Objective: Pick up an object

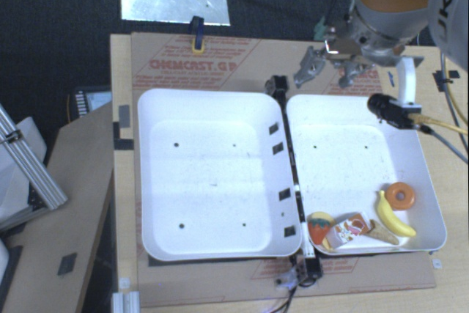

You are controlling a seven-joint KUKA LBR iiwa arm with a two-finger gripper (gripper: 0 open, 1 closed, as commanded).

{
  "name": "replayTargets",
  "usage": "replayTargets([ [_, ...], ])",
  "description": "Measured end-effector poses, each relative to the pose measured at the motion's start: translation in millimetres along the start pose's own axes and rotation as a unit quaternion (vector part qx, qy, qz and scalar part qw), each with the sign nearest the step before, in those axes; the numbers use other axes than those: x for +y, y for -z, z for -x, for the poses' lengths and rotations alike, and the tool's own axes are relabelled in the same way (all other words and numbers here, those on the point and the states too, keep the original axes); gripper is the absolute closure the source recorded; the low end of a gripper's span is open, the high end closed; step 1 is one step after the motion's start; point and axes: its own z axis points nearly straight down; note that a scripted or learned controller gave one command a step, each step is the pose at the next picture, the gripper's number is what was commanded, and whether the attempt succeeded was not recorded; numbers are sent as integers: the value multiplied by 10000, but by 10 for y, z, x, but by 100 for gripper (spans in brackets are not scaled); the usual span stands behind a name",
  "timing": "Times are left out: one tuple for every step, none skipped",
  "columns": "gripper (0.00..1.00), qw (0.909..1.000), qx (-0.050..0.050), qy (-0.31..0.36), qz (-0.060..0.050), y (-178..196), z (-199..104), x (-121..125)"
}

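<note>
Yellow banana (393,216) looks light, smooth, maybe slippery; I'd pinch across its middle. My gripper (333,70) hangs spread, holding nothing.

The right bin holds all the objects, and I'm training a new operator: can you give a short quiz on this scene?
1. True or false: the banana lies in the left bin.
2. Which object lies just right of the banana's upper end? A) orange doughnut B) a blue cup C) a green block
3. Fill in: the gripper hangs above the ____ edge of the right bin.

Key: 1 false; 2 A; 3 far.
</note>
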Motion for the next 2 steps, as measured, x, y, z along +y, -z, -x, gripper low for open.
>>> replayTargets([
  [0, 10000, 26, 61, -29, 629, -345, -529],
  [0, 10000, 20, 52, -42, 872, -328, -1028],
])
